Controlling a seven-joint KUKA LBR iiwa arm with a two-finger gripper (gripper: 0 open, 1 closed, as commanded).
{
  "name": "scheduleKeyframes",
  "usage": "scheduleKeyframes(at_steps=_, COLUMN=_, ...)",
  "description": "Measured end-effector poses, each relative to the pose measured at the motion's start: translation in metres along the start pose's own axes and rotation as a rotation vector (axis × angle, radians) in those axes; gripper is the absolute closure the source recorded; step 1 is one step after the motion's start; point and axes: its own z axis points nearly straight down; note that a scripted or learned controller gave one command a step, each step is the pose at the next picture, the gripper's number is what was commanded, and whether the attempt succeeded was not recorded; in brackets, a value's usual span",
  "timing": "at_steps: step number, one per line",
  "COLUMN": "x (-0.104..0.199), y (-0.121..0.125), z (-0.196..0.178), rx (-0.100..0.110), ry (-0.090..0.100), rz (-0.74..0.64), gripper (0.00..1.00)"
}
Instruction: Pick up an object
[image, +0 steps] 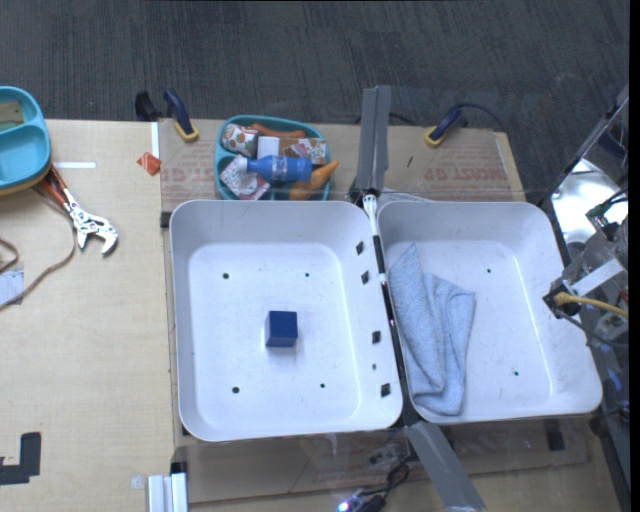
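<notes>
Fingers' state cannot be told; blue cube (282, 328) sits in left bin (200, 400) (grey towel (432, 335) in right bin (540, 395)).

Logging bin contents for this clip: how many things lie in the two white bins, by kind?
Blue block, in the left bin: 1
Grey-blue cloth, in the right bin: 1
Total: 2
</notes>
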Motion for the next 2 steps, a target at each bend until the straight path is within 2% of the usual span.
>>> scheduleKeyframes(at_steps=1, x=0.076, y=-0.015, z=0.035, rx=0.001, ry=-0.002, rz=0.193, gripper=0.00)
scheduleKeyframes(at_steps=2, x=0.108, y=0.041, z=0.010, rx=-0.001, ry=0.001, rz=0.193, gripper=0.00)
